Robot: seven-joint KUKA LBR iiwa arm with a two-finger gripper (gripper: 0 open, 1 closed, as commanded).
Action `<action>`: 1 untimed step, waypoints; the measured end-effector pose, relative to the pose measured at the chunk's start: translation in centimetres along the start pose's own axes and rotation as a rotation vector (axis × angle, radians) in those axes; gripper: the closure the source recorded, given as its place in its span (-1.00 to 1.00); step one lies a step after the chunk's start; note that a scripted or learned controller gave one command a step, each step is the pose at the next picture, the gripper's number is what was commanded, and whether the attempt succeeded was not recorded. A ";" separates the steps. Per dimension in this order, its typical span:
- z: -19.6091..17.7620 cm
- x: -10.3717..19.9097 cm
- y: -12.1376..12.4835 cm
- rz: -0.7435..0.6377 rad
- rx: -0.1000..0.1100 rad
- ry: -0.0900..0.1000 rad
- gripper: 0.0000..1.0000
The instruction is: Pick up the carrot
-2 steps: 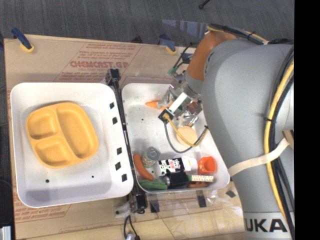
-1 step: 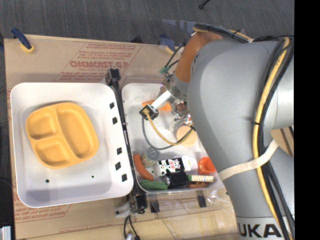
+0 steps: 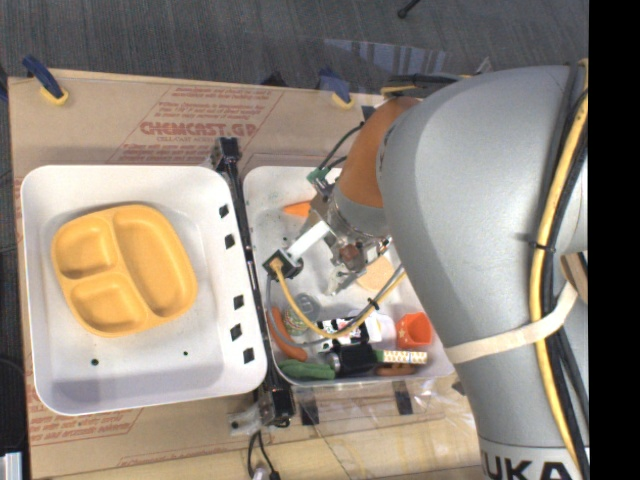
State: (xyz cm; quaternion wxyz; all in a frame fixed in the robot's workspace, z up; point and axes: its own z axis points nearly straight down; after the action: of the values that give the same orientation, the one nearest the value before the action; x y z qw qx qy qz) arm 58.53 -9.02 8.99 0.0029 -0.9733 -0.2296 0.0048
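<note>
Cardboard covers the bench (image 3: 150, 118), under two shallow white bins, with dark carpet beyond. Lying in the right bin (image 3: 262, 193) toward its seven o'clock corner is what I take to be the carrot (image 3: 288, 340), a slim orange stick slanting beside a green vegetable (image 3: 308, 370), with a yellow ring (image 3: 292, 313) touching or just above it. An orange tip (image 3: 297, 209) at twelve o'clock in the same bin could instead be the carrot; I cannot tell which. The gripper (image 3: 345, 260) hangs near the bin's middle, well apart from the stick, and whether its fingers stand wide or closed cannot be made out. Likely troubles: a grab aimed at the crowded six o'clock edge could close on the green vegetable, the black item (image 3: 350, 358) or the orange cup (image 3: 413, 330) instead, or the fingers could strike the bin wall. The arm (image 3: 480, 218) covers the bin's three o'clock half, so whatever lies under it is unknown. At nine o'clock, the left bin (image 3: 40, 368) holds a yellow divided plate (image 3: 122, 266).
</note>
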 end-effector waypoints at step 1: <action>-0.2 3.9 5.0 -0.118 -0.003 0.004 -1.00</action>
State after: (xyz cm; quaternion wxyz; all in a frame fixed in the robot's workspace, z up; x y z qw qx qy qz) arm 64.25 -11.80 9.13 0.0023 -0.9580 -0.2866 0.0023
